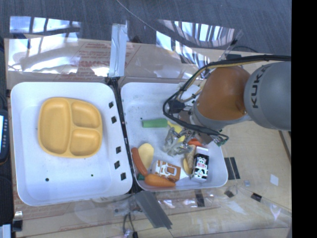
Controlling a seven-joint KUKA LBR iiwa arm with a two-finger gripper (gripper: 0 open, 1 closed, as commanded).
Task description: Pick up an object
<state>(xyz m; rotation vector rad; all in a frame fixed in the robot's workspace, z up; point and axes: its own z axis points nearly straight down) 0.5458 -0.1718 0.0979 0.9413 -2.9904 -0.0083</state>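
My gripper [177,142] reaches down into the right bin [148,100], its metal fingers among a heap of toy food near the bin's middle. Around it lie a green stick [155,123], a pale yellow slice [145,153], a red sausage [138,162], a carrot [159,181], a small brown-and-white carton [167,169] and a cow-patterned milk carton [200,166]. Yellow and red pieces sit right under the fingers. The orange wrist band [223,95] and cables hide the bin's right part.
The left bin [29,182] holds a yellow divided plate [70,127]. A black seam with clips [121,133] separates the two bins. Cardboard and reflective foil line the far side behind the bins.
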